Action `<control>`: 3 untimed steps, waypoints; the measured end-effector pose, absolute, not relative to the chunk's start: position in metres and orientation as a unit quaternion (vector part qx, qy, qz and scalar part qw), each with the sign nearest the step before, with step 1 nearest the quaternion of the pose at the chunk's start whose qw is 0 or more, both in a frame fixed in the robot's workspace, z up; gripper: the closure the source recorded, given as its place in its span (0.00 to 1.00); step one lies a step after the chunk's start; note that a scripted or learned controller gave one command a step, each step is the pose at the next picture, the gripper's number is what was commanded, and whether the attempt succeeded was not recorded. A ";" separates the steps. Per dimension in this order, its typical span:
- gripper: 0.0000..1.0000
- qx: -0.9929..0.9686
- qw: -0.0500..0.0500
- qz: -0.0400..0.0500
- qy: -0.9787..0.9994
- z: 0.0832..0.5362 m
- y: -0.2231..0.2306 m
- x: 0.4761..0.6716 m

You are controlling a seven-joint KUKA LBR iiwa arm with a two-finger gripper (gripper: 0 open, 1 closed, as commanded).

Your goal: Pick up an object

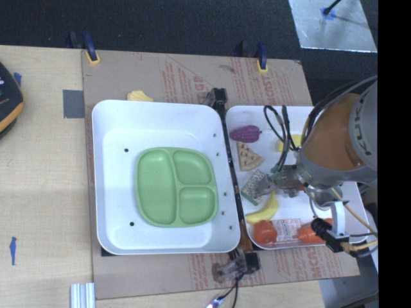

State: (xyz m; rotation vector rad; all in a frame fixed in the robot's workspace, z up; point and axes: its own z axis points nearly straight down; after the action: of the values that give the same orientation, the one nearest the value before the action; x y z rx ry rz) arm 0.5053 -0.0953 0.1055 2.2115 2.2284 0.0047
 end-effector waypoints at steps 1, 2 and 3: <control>1.00 0.704 0.000 0.001 0.711 0.115 -0.096 0.505; 0.00 0.703 0.000 0.001 0.711 0.115 -0.096 0.505; 0.00 0.705 0.001 0.002 0.709 0.096 -0.099 0.498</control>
State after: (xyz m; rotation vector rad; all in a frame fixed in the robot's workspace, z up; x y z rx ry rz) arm 0.4975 -0.0986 0.0961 2.2142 2.2251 0.0053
